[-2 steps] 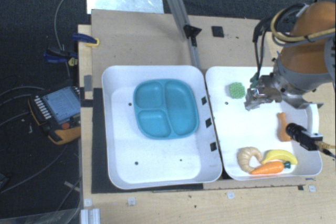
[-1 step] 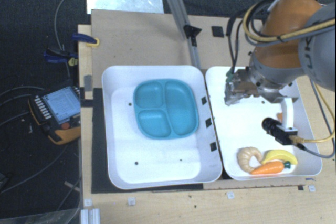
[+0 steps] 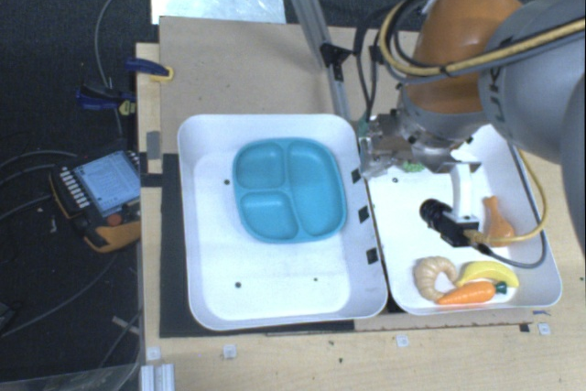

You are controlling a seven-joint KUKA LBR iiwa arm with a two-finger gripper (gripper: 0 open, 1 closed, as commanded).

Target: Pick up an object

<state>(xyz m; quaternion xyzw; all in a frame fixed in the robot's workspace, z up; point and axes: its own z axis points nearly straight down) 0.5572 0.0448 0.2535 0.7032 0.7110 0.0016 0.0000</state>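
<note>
Hanging low over the far left corner of the right-hand bin point(image 3: 522, 197), the gripper point(image 3: 383, 153) sits almost against the wall that this bin shares with its neighbour. The wrist hides it from above, so I cannot tell whether it is open or closed, and nothing can be seen in its hold. A small green scrap point(image 3: 409, 167) peeks out just beside it, too covered to name.

The clear candidates lie well apart from the gripper. A toy carrot point(image 3: 472, 293), a toy banana point(image 3: 488, 273) and a pale curled piece point(image 3: 433, 275), perhaps a croissant, huddle together along the near edge. An orange wedge point(image 3: 497, 217) lies alone near the right wall. In the left-hand bin point(image 3: 206, 224) a blue divided plate point(image 3: 288, 190) lies flat in the middle.

The likeliest failure is a closure on air, since little lies under the gripper in this corner. A descent here could also catch the shared rim and jolt both bins. A try at the near-edge cluster might shove the neighbours, or pinch two pieces at once, because they touch. The banana and the carrot taper, so either could squirt out of a squeeze. The plate looks too broad and flat to grasp anywhere except at its rim.
</note>
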